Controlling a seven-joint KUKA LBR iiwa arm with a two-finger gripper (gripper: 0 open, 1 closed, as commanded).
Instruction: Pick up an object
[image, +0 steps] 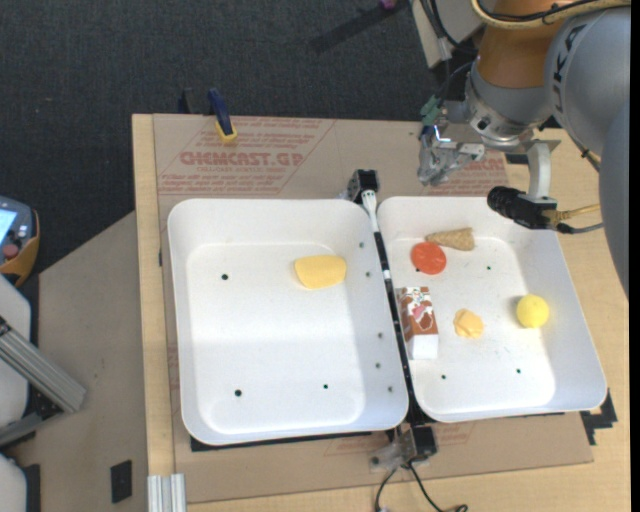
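Observation:
My gripper (436, 172) hangs above the far edge of the right bin (560, 372), with nothing visible between its fingers. In that bin lie a red round piece (429, 258), a tan wedge (452, 238), a brown and white packet (417, 320), a small orange lump (468, 323) and a yellow ball (532, 311). A yellow oval piece (320, 271) lies in the left bin (200, 330). The gripper is well behind the tan wedge and apart from it.
A black clamp (362, 184) sits at the far end of the seam between the bins. A blue and yellow clip (221, 116) rests on the cardboard sheet (160, 160) behind the left bin. A black part (520, 206) juts out over the right bin's far edge.

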